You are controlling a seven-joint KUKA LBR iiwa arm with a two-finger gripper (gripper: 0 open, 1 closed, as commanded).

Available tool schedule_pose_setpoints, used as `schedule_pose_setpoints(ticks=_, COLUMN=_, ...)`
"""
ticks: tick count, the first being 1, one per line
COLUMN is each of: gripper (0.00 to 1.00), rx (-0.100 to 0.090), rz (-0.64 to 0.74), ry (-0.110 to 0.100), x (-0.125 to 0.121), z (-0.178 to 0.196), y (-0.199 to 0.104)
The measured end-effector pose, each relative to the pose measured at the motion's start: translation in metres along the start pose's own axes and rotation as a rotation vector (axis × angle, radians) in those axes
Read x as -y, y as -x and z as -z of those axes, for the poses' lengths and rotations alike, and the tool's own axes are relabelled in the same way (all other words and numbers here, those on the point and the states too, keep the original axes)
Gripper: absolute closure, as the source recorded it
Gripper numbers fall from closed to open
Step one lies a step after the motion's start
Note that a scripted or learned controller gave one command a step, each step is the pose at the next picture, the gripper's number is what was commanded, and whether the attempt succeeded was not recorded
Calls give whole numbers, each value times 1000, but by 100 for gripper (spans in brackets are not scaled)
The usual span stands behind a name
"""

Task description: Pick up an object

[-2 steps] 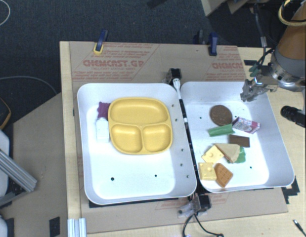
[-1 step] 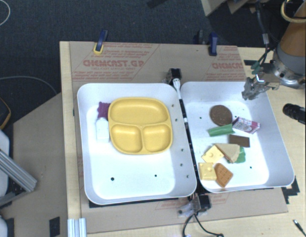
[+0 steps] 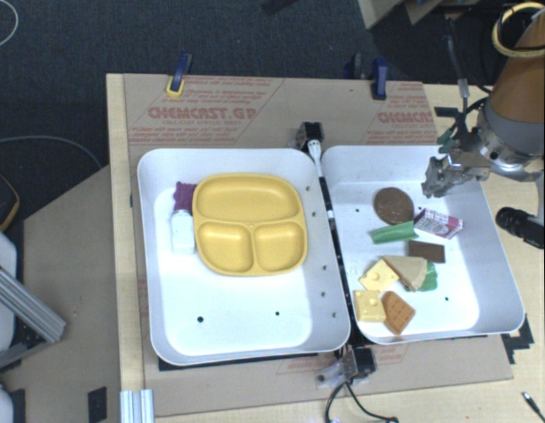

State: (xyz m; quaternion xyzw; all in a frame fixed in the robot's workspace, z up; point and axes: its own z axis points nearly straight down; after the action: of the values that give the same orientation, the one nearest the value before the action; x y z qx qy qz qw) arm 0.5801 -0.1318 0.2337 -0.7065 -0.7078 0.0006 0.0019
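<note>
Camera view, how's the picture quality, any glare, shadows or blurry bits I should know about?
Camera view: lighting is even and bright, so the white bins look slightly washed out; shadows are soft, thin ones beside the yellow tray. The small items, such as the brown disc, are a bit soft. The hand is small and indistinct, so its fingers can't be judged.

Two white bins point(image 3: 166, 263) point(image 3: 492, 271). One yellow divided tray point(image 3: 250, 223). One white bottle with purple cap point(image 3: 181, 223). One brown disc point(image 3: 394, 204). One green stick point(image 3: 394, 233). Two yellow cheese pieces point(image 3: 379, 277) point(image 3: 368, 306). One pink packet point(image 3: 438, 224). One cracker point(image 3: 398, 312).
</note>
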Motion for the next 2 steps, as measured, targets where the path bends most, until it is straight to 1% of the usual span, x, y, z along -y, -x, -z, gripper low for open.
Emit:
schedule_pose_setpoints(ticks=1, gripper=100, rx=-1, rz=1, ry=-2, x=34, z=-14, y=-38)
schedule_pose_setpoints(ticks=2, gripper=100, rx=-1, rz=2, ry=-2, x=76, z=-16, y=-83)
